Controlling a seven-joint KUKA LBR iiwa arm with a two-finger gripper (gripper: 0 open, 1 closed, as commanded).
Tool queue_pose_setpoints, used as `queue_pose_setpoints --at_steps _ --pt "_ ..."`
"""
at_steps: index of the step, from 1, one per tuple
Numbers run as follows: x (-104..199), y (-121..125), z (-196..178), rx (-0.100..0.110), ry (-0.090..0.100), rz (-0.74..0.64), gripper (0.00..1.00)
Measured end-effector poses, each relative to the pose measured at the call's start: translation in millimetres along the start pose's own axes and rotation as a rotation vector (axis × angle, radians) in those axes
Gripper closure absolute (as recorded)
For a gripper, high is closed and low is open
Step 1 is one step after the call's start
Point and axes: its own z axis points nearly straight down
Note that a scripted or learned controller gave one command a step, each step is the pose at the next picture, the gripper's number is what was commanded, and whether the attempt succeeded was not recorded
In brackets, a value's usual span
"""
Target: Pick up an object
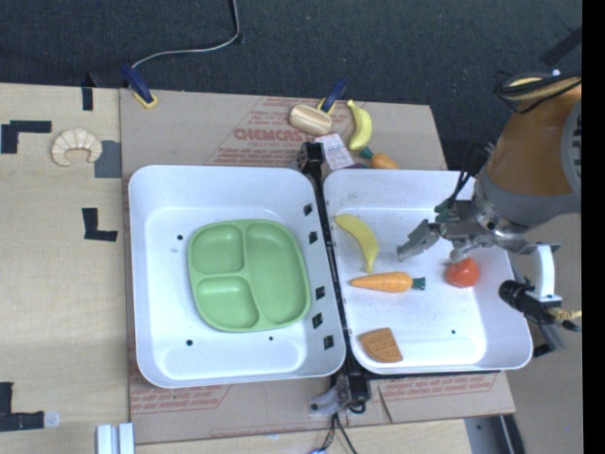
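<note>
The right white bin (492, 353) holds a yellow banana (360, 238), an orange carrot (383, 282), a red tomato (462, 272) and a tan toast slice (381, 345). My gripper (442, 248) hangs over the right half of this bin, just above and left of the tomato and right of the banana. Its fingers are spread open, one finger (415, 243) reaching left, and nothing sits between them. The grey arm with its orange band (534, 149) comes in from the right.
The left white bin (151, 216) holds a green divided plate (250, 274). Behind the bins on the cardboard lie a bread roll (310, 118), a second banana (360, 126) and a small packet (334, 149). A croissant (76, 147) rests far left on the bench.
</note>
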Motion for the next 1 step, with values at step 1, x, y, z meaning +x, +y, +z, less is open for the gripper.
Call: queue_pose_setpoints --at_steps 1 --pt "30.9 62.3 111.5 0.002 0.0 0.001 0.0"
